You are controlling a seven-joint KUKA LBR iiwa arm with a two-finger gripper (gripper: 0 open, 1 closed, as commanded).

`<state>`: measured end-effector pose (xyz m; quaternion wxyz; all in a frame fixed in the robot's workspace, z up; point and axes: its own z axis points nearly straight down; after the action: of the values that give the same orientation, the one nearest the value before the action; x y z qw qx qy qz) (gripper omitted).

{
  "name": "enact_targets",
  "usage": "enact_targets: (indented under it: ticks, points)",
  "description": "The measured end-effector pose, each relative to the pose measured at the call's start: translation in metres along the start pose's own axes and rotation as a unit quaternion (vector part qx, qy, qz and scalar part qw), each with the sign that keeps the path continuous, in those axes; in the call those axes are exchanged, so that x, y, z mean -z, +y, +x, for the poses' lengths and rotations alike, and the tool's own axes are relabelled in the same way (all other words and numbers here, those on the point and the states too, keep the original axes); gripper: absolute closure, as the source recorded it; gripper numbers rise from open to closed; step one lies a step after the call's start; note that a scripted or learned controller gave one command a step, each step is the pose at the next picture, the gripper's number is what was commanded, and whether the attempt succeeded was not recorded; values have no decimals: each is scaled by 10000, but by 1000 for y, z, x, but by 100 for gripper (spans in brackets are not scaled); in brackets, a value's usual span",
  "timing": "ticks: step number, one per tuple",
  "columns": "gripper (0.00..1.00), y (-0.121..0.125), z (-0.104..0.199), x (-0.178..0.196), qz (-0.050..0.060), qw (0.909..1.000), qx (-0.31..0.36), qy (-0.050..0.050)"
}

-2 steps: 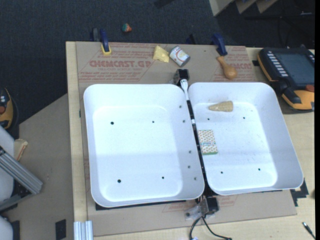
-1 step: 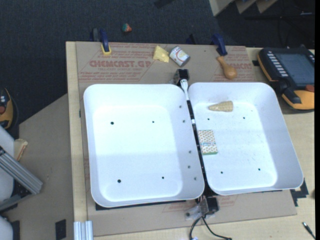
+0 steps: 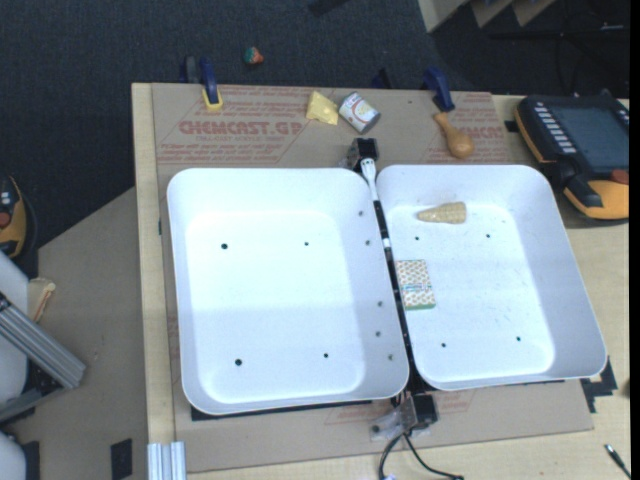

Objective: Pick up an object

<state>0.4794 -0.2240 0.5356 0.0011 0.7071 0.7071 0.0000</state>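
The bench [image 3: 150, 258] carries a brown board [image 3: 300, 123] bearing two white bins [image 3: 185, 268], with a yellow wedge [image 3: 322, 109], small box [image 3: 359, 112] and wooden piece [image 3: 455, 136] at upper centre.

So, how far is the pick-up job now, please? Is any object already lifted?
Nothing looks done yet. In the right bin a tan cone-shaped piece and a small patterned packet both lie flat on the floor, untouched. Nothing is in hand. All of the job is left: reaching in, gripping one of the two and lifting it.
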Motion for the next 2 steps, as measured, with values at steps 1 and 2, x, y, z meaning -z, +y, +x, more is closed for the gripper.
enact_targets:
  ticks: [1,2]
  points:
    - [100,1,0,11,-27,10000,2,-20]
    - [0,1,0,11,-22,10000,1,-17]
